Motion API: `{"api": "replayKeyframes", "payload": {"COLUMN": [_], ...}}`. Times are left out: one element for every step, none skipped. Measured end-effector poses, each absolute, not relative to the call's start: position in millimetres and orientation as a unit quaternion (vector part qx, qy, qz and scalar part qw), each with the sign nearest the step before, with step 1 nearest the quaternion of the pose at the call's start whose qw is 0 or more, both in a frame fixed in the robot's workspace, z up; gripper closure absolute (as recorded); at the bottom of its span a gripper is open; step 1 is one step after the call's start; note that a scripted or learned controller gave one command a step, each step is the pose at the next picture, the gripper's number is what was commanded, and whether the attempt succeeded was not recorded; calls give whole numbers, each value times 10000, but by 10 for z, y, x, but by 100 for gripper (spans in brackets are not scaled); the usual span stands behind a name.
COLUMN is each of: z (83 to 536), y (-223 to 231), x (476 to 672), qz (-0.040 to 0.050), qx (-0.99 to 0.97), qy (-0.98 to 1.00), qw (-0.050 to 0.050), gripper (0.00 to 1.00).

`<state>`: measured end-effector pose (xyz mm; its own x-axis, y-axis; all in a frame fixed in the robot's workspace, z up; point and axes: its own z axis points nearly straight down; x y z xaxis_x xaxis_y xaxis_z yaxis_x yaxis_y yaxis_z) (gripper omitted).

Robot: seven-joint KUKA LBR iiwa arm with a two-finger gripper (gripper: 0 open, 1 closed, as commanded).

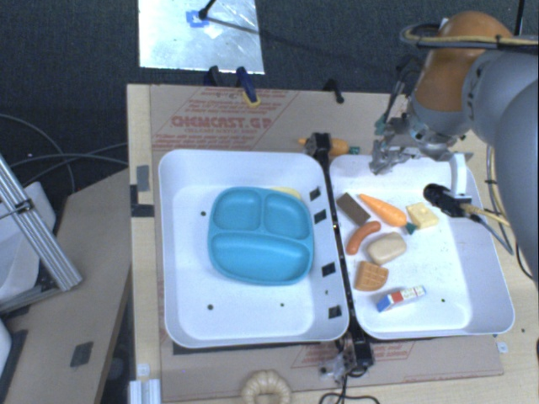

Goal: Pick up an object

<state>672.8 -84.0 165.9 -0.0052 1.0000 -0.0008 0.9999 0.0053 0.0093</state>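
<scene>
Arm: grey, with orange above the wrist, reaching in from the right over the far right corner of the desk.
Gripper: hangs over the far left edge of the right bin, pointing down; nothing is seen in its hold.
Gripper state: cannot tell from this view whether it is spread or closed.
Carrot: lies slanted in the far part of the right bin, just nearer than the gripper and apart from it.
Brown block: just left of the carrot, close to the wall between the bins.
Yellow block: just right of the carrot's thick end.
Sausage: nearer than the carrot, slanted, with the beige bread piece touching its right side.
Waffle piece: just nearer than the bread piece.
Small box: red, white and blue, lying flat in the near part of the right bin.
Left bin: holds a blue divided plate in its middle, with a yellow thing peeking out at the plate's far right rim.
Orange thing: lies on the desk beyond the bins, left of the gripper.
</scene>
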Motion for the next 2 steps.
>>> {"api": "replayKeyframes", "payload": {"z": [2213, 2332], "y": [-839, -317], "x": [6750, 6694], "qz": [30, 23], "qx": [7049, 7036], "qy": [7093, 7106], "qw": [35, 7], "gripper": [100, 100]}}
